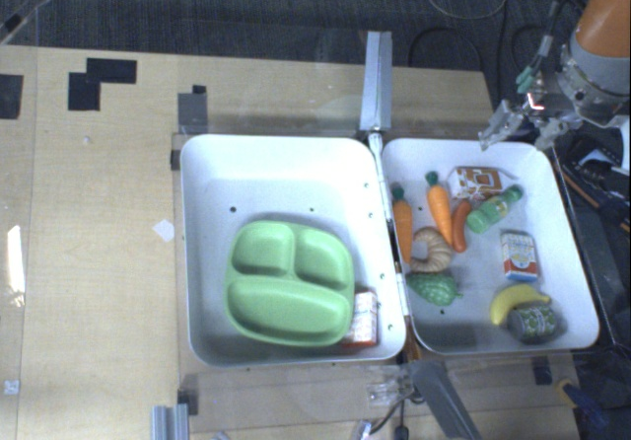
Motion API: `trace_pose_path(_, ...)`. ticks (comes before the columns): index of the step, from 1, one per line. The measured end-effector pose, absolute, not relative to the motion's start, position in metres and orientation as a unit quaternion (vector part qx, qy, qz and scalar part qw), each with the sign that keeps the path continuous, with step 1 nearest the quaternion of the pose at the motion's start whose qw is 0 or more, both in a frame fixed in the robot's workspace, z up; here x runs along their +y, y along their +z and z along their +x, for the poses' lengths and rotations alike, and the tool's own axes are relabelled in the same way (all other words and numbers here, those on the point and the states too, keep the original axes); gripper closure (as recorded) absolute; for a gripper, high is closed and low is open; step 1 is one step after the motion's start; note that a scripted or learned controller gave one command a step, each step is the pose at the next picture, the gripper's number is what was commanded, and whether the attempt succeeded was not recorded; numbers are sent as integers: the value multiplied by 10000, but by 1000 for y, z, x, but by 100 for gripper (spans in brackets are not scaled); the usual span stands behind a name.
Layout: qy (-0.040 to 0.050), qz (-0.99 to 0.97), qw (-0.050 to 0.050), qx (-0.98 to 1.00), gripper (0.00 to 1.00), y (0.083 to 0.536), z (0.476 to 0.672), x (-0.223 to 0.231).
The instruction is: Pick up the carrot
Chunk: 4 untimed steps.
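The carrot (440,212) is looking like light, stiff, slick plastic; mid-body is probably the best grab. The gripper (513,122) is hovering open, holding nothing.

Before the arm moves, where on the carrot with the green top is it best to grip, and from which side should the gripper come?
Probably the thick upper half of the carrot, coming straight down from above. It lies flat, its length running toward the bin's far wall, green top farthest. The bread roll crowds its narrow tip, while the white floor of the right bin shows on both sides of its upper half. The gripper is over the far rim.
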<state>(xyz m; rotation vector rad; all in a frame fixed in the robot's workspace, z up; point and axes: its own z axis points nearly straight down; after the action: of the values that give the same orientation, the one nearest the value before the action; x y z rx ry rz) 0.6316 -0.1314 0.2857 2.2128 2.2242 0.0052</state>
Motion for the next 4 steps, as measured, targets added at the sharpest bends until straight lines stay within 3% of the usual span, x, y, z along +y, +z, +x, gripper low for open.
trace_pose_path(1, 13, 7229, 12, 6910, 0, 147, 632, -114)
trace_pose_path(2, 5, 6146, 75, 7888, 0, 111, 626, -100)
trace_pose_path(3, 38, 6346, 34, 7728, 0, 107, 634, -109)
trace_pose_path(4, 17, 6372, 110, 7706, 100, 123, 635, -119)
